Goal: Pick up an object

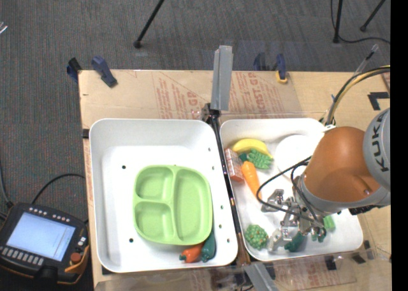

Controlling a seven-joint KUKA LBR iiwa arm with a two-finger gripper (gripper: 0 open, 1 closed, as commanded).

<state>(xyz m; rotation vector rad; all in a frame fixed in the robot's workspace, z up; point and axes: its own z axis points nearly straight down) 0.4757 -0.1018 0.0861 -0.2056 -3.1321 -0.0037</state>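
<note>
My gripper is low in the right bin, near its front edge, under the orange wrist band. A dark green toy lies right beside it at the front, and a light green piece shows just to its right. A broccoli floret sits to the gripper's left. An orange carrot lies further back, with a yellow banana and a ridged green vegetable behind it. A white plate rests at the bin's back right.
The left bin holds a light green divided plate, with a small orange and dark green toy at its front edge. A red-and-white packet leans at the right bin's left wall. A grey post stands behind the bins.
</note>
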